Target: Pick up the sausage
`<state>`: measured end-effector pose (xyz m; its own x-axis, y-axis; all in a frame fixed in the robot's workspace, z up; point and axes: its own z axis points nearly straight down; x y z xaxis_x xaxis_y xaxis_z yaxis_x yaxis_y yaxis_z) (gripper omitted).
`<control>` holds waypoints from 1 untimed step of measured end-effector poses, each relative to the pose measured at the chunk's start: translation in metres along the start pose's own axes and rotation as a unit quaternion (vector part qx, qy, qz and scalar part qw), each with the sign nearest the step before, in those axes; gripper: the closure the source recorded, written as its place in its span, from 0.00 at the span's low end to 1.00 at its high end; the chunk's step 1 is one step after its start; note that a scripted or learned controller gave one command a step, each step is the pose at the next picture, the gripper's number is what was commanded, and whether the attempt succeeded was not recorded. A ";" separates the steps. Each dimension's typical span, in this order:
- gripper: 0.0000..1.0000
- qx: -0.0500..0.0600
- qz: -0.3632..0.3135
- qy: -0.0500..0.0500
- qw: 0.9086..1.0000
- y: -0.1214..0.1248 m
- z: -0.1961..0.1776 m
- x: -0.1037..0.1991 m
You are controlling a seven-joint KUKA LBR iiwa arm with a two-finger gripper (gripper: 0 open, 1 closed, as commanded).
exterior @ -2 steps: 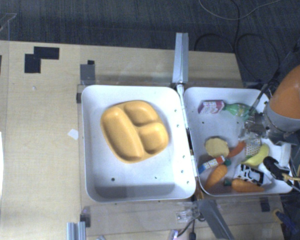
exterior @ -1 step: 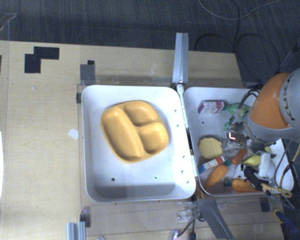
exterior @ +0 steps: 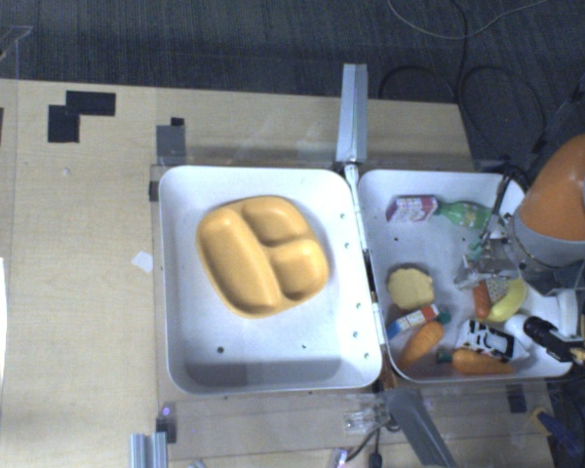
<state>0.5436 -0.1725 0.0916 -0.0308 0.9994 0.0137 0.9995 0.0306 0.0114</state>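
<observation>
The sausage (exterior: 482,300) looks like a short red-orange piece in the right bin (exterior: 375,261), lying beside a yellow banana (exterior: 508,300). My gripper (exterior: 484,264) reaches down from the right over the bin's right half, its tip just above and touching or nearly touching the sausage's upper end. The arm's orange band (exterior: 564,198) hangs over the bin's right rim and hides that corner. Nothing visibly lifted shows at the gripper.
The right bin also holds a red-and-white can (exterior: 412,207), a green packet (exterior: 463,213), a yellow round piece (exterior: 410,286), a small bottle (exterior: 413,320), two carrots (exterior: 421,341) (exterior: 478,362) and a black-and-white item (exterior: 487,339). A yellow divided plate (exterior: 261,253) lies in the left bin (exterior: 180,291).
</observation>
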 end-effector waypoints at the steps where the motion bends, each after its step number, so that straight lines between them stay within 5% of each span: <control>1: 1.00 0.002 0.067 -0.007 0.998 0.039 -0.086 0.059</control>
<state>0.5800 -0.1136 0.1788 0.1026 0.9947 0.0005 0.9947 -0.1026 0.0063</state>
